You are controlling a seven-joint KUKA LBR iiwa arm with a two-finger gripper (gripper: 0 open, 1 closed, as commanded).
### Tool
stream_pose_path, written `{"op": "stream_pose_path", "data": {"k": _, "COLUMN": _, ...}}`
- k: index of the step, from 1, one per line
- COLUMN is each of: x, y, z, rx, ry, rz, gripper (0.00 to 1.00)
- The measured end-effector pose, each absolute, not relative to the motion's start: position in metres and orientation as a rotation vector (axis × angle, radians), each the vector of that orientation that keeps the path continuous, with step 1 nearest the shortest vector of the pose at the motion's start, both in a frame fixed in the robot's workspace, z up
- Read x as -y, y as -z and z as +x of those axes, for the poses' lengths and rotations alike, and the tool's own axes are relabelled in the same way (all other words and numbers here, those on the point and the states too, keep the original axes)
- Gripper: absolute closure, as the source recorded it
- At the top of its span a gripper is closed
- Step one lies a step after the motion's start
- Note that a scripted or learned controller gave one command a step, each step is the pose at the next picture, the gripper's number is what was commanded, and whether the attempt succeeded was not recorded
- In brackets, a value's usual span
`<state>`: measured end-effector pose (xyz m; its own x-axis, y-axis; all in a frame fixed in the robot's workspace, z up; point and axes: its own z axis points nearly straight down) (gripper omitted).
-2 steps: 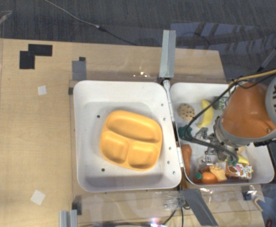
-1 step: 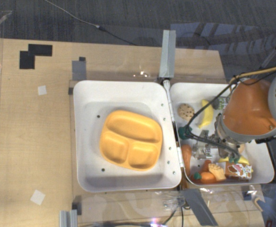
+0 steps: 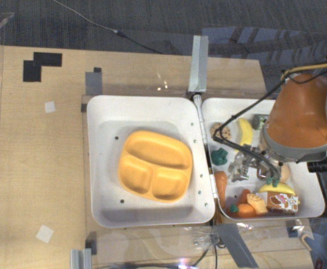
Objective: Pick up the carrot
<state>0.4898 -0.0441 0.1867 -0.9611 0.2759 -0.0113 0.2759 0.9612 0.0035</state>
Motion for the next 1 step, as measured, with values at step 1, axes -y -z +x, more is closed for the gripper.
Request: {"op": "stream_pose_path", "data": {"k": 1, "x": 0.116, "y": -0.2528, "z": 0.4893, "rx": -3.107, "ry": 0.004, "rz": 0.352, "gripper": 1.0}}
